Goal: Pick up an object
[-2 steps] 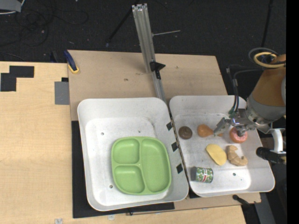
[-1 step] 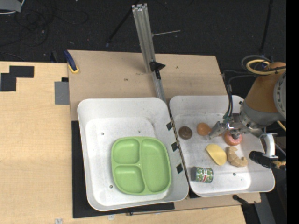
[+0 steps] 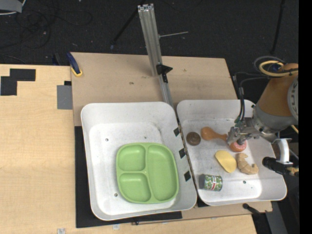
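Note:
In the camera view my gripper [image 3: 239, 139] reaches down into the right bin [image 3: 214, 112] from the right, directly over a small pink-red object [image 3: 238, 146]. Beside it to the left lies an orange-brown spoon-like piece [image 3: 210, 133] and a dark brown round object [image 3: 193, 138]. A yellow object [image 3: 226, 161] and a tan lumpy piece [image 3: 247, 165] lie just in front of the gripper. A small green-labelled can [image 3: 212, 182] lies on its side near the bin's front edge.
The left bin [image 3: 97, 126] holds a green divided plate [image 3: 146, 172]. A metal post [image 3: 152, 43] rises behind the bins' shared edge. The arm's grey body [image 3: 275, 106] with its orange band stands over the right bin's right rim.

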Tool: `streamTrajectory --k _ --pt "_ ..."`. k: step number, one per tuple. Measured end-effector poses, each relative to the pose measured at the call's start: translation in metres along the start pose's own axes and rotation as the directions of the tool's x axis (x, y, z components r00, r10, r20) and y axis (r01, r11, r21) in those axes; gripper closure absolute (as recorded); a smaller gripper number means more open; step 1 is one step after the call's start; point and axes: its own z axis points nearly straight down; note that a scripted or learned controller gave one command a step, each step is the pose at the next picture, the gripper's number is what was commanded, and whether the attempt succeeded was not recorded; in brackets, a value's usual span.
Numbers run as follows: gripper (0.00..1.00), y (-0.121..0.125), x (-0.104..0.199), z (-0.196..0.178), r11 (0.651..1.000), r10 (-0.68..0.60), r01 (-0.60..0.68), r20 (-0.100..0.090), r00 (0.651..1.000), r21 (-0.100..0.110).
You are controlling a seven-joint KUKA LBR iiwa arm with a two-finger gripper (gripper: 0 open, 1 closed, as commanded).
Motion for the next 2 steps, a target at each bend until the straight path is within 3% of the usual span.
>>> streamTrajectory --k 2 --pt "1.0 0.007 -0.014 -0.123 1.0 -0.003 0.003 -0.002 1.0 0.0"
